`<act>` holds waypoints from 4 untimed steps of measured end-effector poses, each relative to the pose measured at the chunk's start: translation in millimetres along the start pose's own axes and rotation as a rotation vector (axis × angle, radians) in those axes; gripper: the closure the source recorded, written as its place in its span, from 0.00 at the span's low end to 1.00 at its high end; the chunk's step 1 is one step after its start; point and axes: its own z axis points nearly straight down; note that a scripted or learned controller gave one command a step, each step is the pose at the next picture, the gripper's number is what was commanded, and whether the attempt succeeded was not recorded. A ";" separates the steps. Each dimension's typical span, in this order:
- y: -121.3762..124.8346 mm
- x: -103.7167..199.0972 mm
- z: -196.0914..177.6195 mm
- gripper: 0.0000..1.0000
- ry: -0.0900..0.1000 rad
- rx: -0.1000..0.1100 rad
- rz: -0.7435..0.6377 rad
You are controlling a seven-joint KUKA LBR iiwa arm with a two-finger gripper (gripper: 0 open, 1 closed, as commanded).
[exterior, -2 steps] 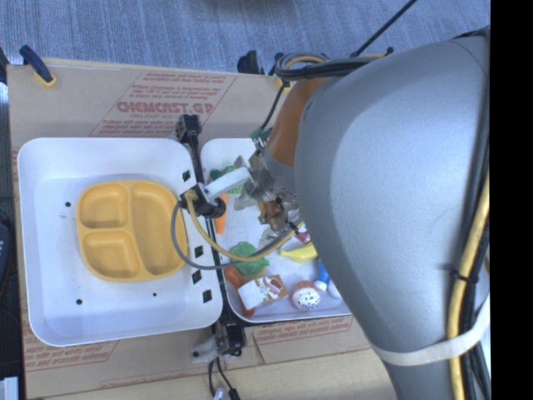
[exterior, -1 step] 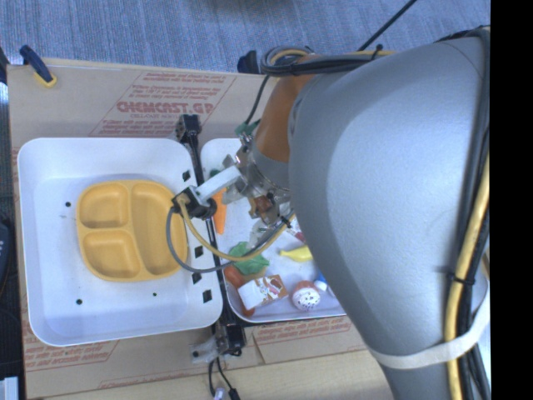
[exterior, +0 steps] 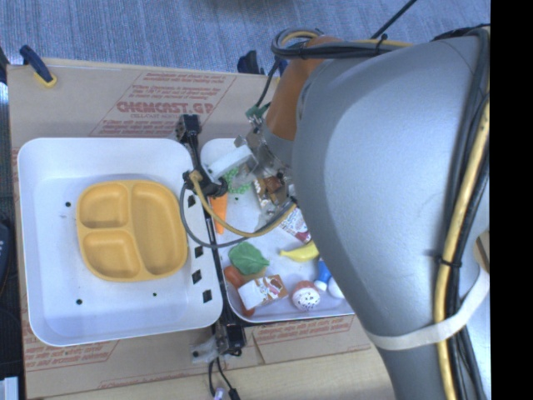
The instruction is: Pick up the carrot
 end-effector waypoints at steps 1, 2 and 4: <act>-4.7 -7.8 0.1 0.00 -0.003 0.000 0.085; -17.9 -32.1 0.4 0.00 -0.002 -0.001 0.086; -1.6 -46.2 0.3 0.00 -0.002 -0.001 -0.030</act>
